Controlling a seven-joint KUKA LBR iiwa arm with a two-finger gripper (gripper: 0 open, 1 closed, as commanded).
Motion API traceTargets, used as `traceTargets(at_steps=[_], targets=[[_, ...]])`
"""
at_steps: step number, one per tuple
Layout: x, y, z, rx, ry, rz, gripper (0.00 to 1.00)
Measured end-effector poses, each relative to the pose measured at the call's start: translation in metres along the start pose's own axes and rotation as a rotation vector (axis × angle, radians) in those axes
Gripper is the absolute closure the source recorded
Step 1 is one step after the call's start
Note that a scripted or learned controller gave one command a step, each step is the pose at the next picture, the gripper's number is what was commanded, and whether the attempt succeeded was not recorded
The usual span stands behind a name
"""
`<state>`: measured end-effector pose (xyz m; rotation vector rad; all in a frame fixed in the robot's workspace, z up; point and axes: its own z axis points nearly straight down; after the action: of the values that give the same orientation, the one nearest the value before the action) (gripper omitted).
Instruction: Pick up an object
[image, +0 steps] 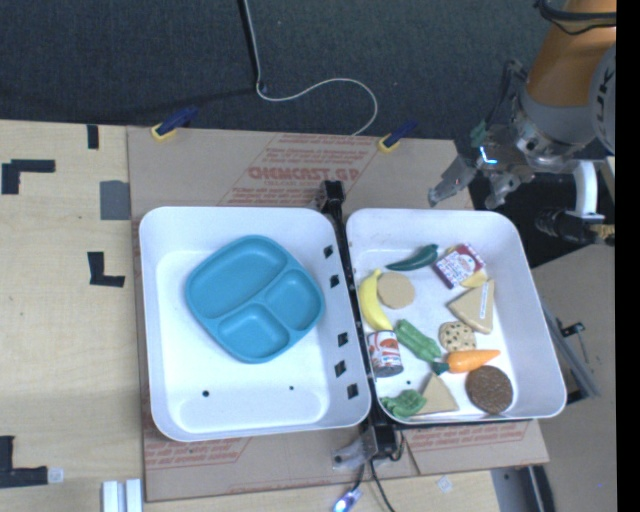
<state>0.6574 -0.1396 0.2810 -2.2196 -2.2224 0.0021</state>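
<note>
Two shallow white bins sit side by side on the surface (70, 300). The left bin (165, 400) holds a blue divided plate (254, 297), lying flat near its middle. The right bin (535, 330) holds a scatter of toy food: a yellow banana (372, 302) along its left wall with a round tan biscuit (396, 291) touching it, a dark green pepper (414, 259) above them, a small red-and-white packet (456, 265), a pale wedge of cheese (477, 305), a chip cookie (456, 335), a green pickle (418, 341), an orange carrot (471, 360), a brown round cookie (490, 389), a small can (385, 353) and a leafy green piece (404, 405) beside a tan wedge (437, 395) at the front edge.

The gripper (470, 180) hangs above the back right corner of the right bin, beyond its rim and well apart from the food. Its two fingers (447, 187) stand apart, with nothing between them. The grey arm with its orange band (565, 60) rises to the upper right. A white cable (300, 95) loops over the dark floor behind.
</note>
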Motion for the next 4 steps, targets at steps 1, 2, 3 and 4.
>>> traceTargets(at_steps=[1,2,3,4], targets=[[0.039,-0.061,-0.024,0.001,0.003,-0.002,0.00],[0.084,-0.092,0.007,0.003,0.002,-0.003,0.00],[0.206,-0.108,0.055,0.006,0.003,-0.010,0.00],[0.209,-0.139,-0.070,-0.012,0.003,-0.003,0.00]])
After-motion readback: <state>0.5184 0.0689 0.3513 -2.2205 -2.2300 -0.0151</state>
